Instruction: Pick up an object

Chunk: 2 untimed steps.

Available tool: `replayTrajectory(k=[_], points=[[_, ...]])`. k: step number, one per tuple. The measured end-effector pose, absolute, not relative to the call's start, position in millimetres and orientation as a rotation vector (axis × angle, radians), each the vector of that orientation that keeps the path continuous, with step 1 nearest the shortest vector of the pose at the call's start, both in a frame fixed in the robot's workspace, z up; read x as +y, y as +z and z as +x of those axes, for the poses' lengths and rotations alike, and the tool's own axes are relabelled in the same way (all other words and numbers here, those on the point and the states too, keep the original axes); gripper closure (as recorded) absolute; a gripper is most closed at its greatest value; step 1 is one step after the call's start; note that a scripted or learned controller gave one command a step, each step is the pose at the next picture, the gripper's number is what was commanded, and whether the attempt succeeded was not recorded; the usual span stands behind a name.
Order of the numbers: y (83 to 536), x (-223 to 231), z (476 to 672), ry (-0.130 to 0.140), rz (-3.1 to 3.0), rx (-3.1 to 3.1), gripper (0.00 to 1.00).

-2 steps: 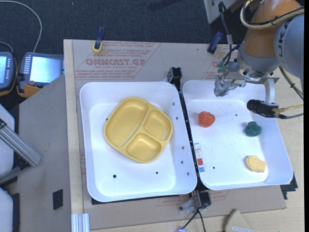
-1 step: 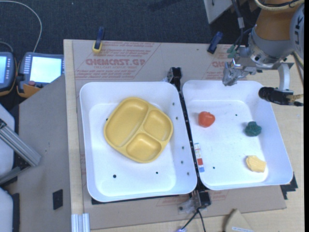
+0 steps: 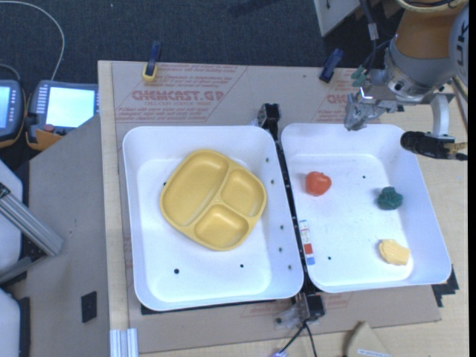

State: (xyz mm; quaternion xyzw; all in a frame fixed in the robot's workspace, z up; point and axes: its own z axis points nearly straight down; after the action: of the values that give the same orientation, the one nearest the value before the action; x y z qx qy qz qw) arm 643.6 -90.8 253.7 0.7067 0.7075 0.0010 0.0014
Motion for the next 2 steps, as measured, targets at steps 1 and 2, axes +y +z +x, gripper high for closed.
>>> replayTrajectory(k=[1, 2], points=[[249, -32, 637.7, -0.001, 2.218, 2.228, 1.00], [251, 22, 634.0, 0.000, 2.217, 2.230, 1.00]])
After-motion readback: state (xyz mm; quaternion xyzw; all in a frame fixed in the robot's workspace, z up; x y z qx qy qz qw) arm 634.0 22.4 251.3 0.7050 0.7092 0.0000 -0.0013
